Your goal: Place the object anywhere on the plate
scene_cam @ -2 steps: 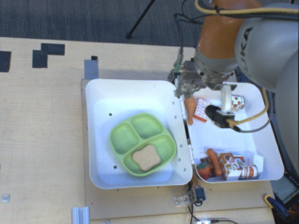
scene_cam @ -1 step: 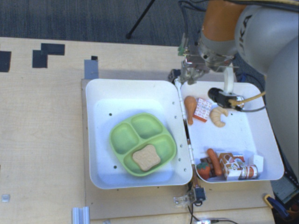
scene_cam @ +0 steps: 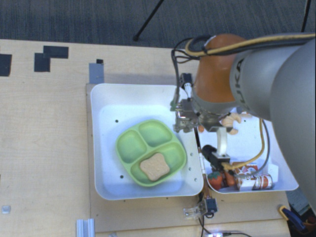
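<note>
Over the seam between the two white bins, the arm's hand point(scene_cam: 190, 122) is hovering; can't tell its state. Tan bread-slice toy point(scene_cam: 155, 167) is lying in the green three-section plastic plate's point(scene_cam: 129, 147) near compartment, so placement is looking done.

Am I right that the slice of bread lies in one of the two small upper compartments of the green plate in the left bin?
Not quite. In the camera view the slice of bread lies in the large lower compartment of the green plate, not in a small upper one. The plate does sit in the left bin.
</note>
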{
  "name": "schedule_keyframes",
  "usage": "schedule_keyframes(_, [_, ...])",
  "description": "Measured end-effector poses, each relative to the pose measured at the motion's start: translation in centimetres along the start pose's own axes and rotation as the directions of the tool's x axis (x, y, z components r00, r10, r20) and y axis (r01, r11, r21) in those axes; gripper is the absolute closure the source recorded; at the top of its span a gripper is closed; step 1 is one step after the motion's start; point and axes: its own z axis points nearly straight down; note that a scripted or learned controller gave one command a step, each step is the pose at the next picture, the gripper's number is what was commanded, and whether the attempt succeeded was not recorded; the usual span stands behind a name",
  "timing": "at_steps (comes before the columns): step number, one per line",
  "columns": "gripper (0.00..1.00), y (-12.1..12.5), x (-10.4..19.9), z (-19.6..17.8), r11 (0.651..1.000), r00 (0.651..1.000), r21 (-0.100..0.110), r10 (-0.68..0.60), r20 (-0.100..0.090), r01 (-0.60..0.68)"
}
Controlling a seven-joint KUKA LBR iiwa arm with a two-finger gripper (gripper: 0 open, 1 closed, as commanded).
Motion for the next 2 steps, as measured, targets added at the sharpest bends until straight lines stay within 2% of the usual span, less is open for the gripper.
schedule_keyframes(1, [1.00, -3.0, -3.0, -8.8, 1.000, 1.000, -0.005, 0.006, 0.000, -0.006])
schedule_keyframes(2, [1.00, -5.8, 0.2, 1.8, 1.000, 1.000, -0.001, 0.006, 0.000, -0.006])
